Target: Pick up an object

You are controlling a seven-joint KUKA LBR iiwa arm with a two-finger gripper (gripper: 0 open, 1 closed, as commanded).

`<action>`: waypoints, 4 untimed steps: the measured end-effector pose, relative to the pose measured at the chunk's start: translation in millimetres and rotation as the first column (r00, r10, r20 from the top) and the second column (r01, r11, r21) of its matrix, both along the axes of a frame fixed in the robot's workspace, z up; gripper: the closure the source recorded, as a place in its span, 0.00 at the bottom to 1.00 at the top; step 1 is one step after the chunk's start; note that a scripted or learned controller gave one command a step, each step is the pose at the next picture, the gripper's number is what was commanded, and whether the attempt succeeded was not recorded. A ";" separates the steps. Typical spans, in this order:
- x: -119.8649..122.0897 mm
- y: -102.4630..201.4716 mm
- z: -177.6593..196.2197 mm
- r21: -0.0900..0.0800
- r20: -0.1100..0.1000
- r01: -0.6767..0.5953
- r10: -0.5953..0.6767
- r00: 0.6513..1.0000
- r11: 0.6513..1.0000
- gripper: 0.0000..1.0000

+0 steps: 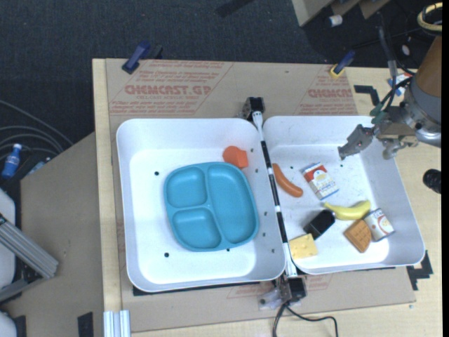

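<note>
pincer (370,143) hangs over right white bin (393,258) upper edge, fingers spread wide, nothing between them. no pick made yet. candidates lie in bin: orange sausage (287,180), yellow banana (347,210), small red-white carton (320,180). descent, closing, lift all remain.

The brown board (210,83) under the bins bears red print, apparently "CHEMCAST GP", repeated at right.

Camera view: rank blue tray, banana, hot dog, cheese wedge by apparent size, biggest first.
1. blue tray, by far the largest.
2. banana and hot dog: they look about the same length, too close to rank.
3. cheese wedge, smallest, though chunkier than both.
</note>
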State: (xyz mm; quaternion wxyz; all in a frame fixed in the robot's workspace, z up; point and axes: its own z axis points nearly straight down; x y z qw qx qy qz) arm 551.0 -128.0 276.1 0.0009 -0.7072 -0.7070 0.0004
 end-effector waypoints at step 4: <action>87.0 -25.9 -181.1 -0.002 0.005 -0.001 0.001 1.000 1.000 0.00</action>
